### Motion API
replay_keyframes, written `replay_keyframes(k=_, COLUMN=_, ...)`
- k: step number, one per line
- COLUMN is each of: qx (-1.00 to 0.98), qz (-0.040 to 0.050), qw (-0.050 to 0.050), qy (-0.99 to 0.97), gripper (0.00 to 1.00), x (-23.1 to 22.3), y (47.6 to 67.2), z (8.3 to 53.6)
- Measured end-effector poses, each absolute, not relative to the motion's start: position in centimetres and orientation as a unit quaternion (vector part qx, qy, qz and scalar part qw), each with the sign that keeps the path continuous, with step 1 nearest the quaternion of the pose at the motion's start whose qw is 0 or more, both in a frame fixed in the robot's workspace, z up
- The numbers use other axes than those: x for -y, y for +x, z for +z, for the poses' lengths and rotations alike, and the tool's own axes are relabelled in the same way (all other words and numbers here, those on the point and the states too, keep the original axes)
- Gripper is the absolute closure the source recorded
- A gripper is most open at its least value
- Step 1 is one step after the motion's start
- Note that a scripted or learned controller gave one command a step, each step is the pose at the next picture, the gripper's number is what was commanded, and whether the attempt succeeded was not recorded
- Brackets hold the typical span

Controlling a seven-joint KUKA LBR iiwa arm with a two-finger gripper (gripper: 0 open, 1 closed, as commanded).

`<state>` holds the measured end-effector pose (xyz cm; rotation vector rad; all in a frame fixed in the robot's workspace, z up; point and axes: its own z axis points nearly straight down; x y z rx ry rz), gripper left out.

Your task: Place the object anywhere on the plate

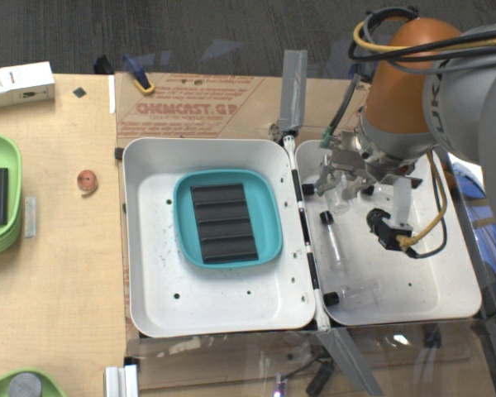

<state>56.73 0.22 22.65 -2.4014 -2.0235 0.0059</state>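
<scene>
item: teal plate (269, 222), square with rounded corners, lying flat in the middle of the left white bin (149, 246). it carries a dark ribbed rectangular block (223, 222) laid lengthwise on its centre, which leaves only the rim and corners bare. judged as the drop target; any free landing room is along the edges.

item: right white bin (446, 288), touching the left bin along a shared middle edge. its floor holds a clear, slender tube-like object (331, 240) near the left wall, lying roughly lengthwise. it is pale and hard to read against the white floor; taken to be the thing to move, though that is a judgement. it lies on the bin floor, not on the plate.

item: hand (345, 190), at the end of the grey arm with its orange band (413, 64), poised over the upper left part of the right bin, just above the clear object's upper end. whether it is wide or narrow cannot be told, as the wrist body and cables hide it. nothing is seen held.

item: black cable connector (387, 228) hanging from the wrist on a yellow lead, over the bin floor.

item: desk (58, 304), light wood, with a green tray (4, 193) at its left edge and a small reddish disc (86, 180) near it, well apart from both bins.

status: pick not yet made; placing step outstanding.
</scene>
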Motion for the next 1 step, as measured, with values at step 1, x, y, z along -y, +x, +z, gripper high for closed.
replay_keyframes(k=1, qx=0.644, qz=0.0020, qw=0.000, qy=-0.765, gripper=0.00, x=-0.21, y=56.73, z=22.65)
